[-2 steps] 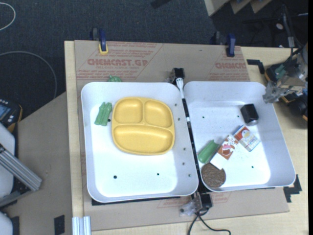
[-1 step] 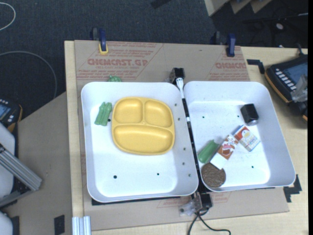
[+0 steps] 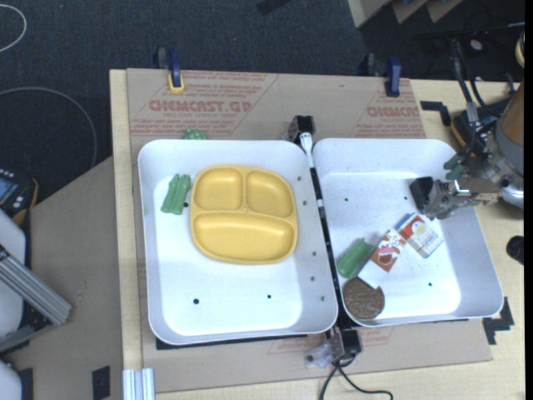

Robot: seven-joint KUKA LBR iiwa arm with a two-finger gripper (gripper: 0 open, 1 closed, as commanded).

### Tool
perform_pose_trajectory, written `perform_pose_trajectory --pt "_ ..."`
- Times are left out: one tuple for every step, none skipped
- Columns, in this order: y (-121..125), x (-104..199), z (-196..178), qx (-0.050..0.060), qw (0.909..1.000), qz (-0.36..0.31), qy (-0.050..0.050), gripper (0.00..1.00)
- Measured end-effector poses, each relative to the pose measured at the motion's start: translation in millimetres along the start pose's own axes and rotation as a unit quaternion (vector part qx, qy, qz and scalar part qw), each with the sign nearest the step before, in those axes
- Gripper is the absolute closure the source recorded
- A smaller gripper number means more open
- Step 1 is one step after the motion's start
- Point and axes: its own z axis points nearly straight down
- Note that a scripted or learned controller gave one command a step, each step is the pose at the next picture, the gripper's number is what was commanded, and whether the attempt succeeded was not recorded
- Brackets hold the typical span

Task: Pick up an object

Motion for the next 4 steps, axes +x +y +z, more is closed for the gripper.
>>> perform_pose_trajectory --pt "4 57 100 0.0 1.0 0.0 0.0 1.0" --pt "-15 117 82 -0.004 1.0 -0.001 0.0 1.0" --pt "-13 164 -17 -0.012 0.9999 -0.001 0.0 1.0" --pt "-15 244 -96 -0.011 0.9999 -0.003 0.0 1.0"
